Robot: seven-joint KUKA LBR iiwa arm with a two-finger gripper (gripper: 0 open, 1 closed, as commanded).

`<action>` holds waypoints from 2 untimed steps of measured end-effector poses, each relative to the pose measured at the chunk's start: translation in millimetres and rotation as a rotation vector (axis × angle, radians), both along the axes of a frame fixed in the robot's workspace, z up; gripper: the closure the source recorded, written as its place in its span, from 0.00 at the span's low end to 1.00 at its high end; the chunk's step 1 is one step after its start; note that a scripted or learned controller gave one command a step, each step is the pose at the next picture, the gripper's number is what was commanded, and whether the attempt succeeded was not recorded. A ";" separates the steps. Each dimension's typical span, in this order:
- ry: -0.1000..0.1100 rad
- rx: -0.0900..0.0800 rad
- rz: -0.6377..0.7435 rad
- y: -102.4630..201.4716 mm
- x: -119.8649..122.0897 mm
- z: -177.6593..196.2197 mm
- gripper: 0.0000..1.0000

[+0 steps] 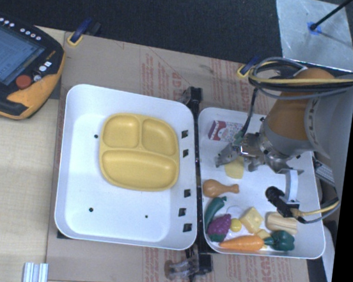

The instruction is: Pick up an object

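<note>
I leave the toy carrot (242, 244) and drumstick (220, 188) alone | I centre the tool (242, 153), spread, over the pale yellow piece (234, 170) in the right bin (318, 221) | descend straight, avoid the red-white carton (216, 131) beyond.

pretty plain setup: a light wooden bench (4, 172) with a brown cardboard sheet (141, 68) laid over it. behind that the floor (150, 1) is dark carpet, and a teach pendant (15, 67) sits at the left.
</note>
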State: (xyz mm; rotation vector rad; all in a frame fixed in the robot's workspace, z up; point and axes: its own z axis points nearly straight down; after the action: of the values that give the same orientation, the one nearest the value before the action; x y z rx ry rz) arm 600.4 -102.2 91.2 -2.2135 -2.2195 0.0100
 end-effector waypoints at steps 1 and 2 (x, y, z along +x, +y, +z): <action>-0.005 -0.002 0.003 -1.1 3.1 11.6 1.00; -0.005 -0.002 0.003 -1.1 3.0 11.2 0.00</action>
State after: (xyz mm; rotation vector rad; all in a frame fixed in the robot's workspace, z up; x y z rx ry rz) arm 603.4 -103.3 102.4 -2.2131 -2.2267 0.0070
